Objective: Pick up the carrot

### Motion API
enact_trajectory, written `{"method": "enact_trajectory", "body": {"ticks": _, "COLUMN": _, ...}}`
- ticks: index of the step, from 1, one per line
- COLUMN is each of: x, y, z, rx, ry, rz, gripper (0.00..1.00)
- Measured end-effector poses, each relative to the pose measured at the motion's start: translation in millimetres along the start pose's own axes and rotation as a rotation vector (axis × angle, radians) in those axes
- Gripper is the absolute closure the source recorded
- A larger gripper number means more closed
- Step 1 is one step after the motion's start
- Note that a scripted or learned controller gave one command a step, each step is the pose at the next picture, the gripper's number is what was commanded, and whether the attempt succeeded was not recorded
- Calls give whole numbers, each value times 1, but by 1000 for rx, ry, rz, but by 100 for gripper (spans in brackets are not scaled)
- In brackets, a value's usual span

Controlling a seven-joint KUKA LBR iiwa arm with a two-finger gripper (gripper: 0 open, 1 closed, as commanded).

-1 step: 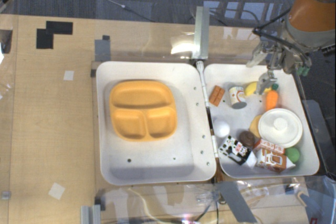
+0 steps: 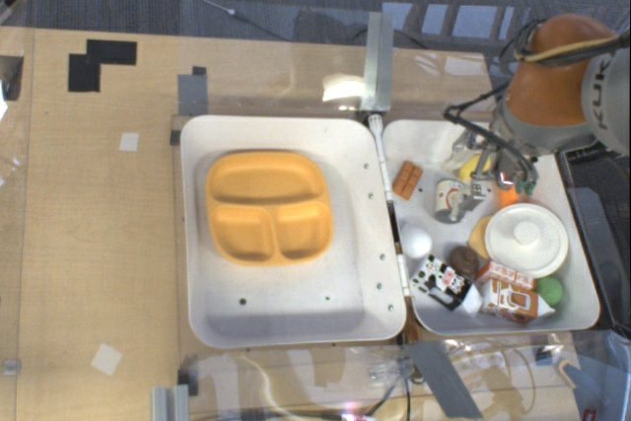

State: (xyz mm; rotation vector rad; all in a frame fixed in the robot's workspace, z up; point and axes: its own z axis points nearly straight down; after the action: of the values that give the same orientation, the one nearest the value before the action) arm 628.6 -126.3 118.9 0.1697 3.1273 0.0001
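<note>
Just fingers beside carrot

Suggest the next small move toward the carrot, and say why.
Probably ease the hand slightly toward the view's right and down. It hovers in the right bin, while an orange sliver that may be the carrot sits just right of it, against the white bowl. I can't tell more.

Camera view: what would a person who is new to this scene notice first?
The yellow divided tray lies alone in the left bin, large and bright. The right bin is crowded: a white round lid, a small orange block, a white egg. Above them the grey arm's orange band reaches in over the bin's far right part.
</note>
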Motion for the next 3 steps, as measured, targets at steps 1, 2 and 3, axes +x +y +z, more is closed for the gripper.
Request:
{"method": "enact_trajectory", "body": {"ticks": 1, "x": -15, "y": -12, "z": -40, "rx": 1, "ry": -2, "rz": 463, "gripper": 0}}
{"method": "enact_trajectory", "body": {"ticks": 2, "x": 20, "y": -36, "z": 13, "rx": 1, "ry": -3, "rz": 444, "gripper": 0}}
{"method": "enact_trajectory", "body": {"ticks": 3, "x": 7, "y": -9, "z": 30, "rx": 0, "ry": -5, "rz": 468, "gripper": 0}}
